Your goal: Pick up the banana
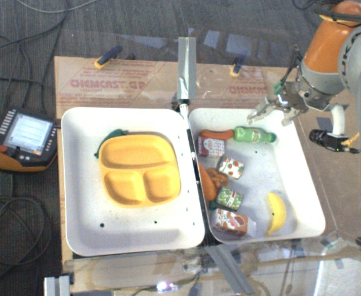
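pendant (21,137): orange-edged handset with a lit screen, lying on the floor left of the bench, well apart from the work.
left bin (75,227): holds a yellow divided tray (140,168) with something dark green peeking from under its upper left corner.
divider (186,73): a grey rail between the two bins, at their far end.
right bin (303,184): crowded along its left side with small packets (228,167), a red-labelled one (211,145) near the top, an orange item (212,180), a green bottle (253,134) lying across the far end.
banana (277,212): lies alone near the right bin's near right corner, curved, just beside the wall, apart from the packets.
gripper (273,108): pale fingers spread apart with nothing between them, hovering at the far rim of the right bin, above the green bottle's end.
arm pose: reaches in from the right, orange band above the wrist, tool tilted towards the left and down, well apart from the banana.
step in hand: by my reading, the approach; the fruit is not yet reached.
doing it well: bring the tool along the right side of the bin, clear of the bottle, turn the wrist so the fingers straddle the banana across its narrow width at mid-length, and descend straight.
risk: the near wall leaves little room for the outer finger; a closing off centre may roll the fruit away.
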Controlling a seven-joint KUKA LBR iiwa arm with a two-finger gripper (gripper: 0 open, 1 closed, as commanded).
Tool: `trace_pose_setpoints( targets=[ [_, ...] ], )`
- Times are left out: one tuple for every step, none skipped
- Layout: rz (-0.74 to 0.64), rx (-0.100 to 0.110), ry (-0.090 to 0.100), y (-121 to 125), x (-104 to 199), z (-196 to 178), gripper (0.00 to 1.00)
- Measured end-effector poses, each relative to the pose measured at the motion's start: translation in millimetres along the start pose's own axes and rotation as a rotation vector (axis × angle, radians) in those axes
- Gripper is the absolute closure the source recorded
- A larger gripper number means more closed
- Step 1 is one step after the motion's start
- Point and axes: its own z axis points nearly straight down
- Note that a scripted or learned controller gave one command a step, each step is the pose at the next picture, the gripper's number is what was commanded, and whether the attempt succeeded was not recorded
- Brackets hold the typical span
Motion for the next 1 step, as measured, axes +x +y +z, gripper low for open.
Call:
trace_pose_setpoints(
  targets=[
    [0.215, -0.01, -0.004, -65.5, -5.1, 112.6, 0.0]
  ],
)
